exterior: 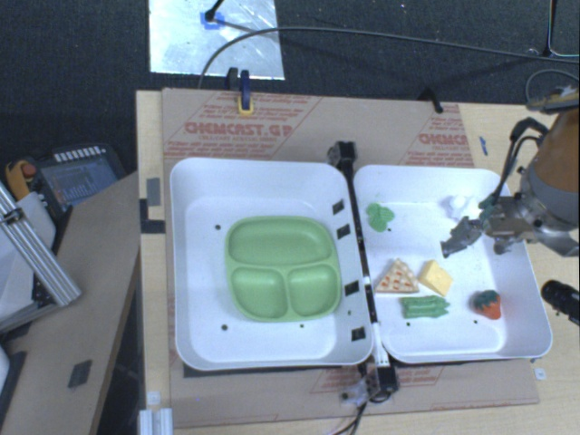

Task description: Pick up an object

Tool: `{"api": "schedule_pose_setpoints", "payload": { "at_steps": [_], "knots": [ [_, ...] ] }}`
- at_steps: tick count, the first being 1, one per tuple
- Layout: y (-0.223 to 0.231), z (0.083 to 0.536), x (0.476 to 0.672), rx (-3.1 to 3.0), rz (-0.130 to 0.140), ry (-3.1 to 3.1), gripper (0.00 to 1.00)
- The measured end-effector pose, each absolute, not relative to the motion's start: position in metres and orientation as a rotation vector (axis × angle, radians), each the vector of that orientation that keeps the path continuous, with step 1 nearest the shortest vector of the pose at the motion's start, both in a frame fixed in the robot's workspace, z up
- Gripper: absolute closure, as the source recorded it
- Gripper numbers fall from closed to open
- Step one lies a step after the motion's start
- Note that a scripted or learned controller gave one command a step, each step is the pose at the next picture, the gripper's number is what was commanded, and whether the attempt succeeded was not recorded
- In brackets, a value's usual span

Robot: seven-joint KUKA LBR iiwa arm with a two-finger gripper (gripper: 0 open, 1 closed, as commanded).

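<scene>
Over the right bin (521, 338) I see my gripper (459, 236), jaws apparently apart, above toy food; the left bin (195, 184) holds a green tray (281, 268).

The arm reaches in from the right, its end effector (458, 238) pointing leftward.

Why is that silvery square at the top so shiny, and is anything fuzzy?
In the camera view, the silver sheet bounces back light, so it glares pale. The white bins look bright and evenly lit with soft shadows. The gripper looks a bit smeared, while the toy foods stay fairly sharp.
</scene>
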State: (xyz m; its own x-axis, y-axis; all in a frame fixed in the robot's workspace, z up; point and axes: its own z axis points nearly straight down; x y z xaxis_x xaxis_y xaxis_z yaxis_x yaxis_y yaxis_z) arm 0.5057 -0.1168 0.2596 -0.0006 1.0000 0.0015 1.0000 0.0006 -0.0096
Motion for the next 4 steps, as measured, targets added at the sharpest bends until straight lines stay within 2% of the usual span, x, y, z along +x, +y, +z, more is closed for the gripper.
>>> {"api": "schedule_pose_setpoints", "payload": {
  "at_steps": [1,2,4],
  "knots": [
    [-0.117,0.265,0.508,-2.219,-0.002,-2.227,0.00],
    [-0.112,0.207,0.516,-2.218,0.002,-2.221,0.00],
    [-0.132,0.097,0.515,-2.224,-0.002,-2.221,0.00]
  ]
}}
